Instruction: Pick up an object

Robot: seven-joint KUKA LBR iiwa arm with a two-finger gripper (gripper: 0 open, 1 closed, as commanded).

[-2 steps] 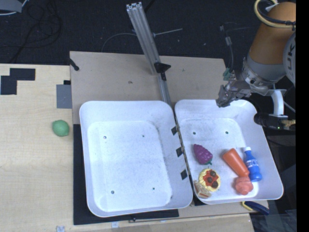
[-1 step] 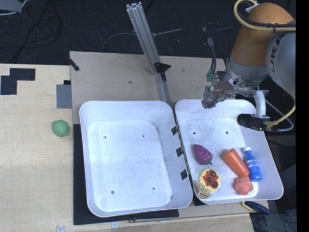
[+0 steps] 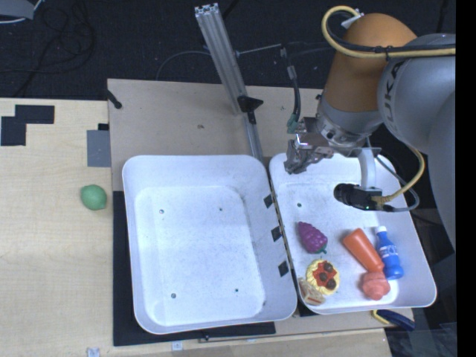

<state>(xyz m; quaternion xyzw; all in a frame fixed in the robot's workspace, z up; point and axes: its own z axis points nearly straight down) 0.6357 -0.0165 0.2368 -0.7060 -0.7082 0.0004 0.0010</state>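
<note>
My gripper (image 3: 299, 157) hangs over the back left corner of the right bin (image 3: 327, 181), well above the floor of the bin, with nothing visible between its fingers. Toward the front of that bin lie a purple grape bunch (image 3: 312, 236), an orange carrot-like piece (image 3: 362, 249), a blue bottle (image 3: 388, 252), a pink lump (image 3: 375, 285) and a yellow and red pizza slice (image 3: 321, 279). All of them lie in front of the gripper, apart from it.
The left bin (image 3: 149, 177) sits beside the right one. A green ball (image 3: 94, 197) rests on the bench left of the bins. A slanted metal rail (image 3: 227, 65) rises behind the bins. A black camera unit (image 3: 357, 195) hangs off the wrist over the right bin.
</note>
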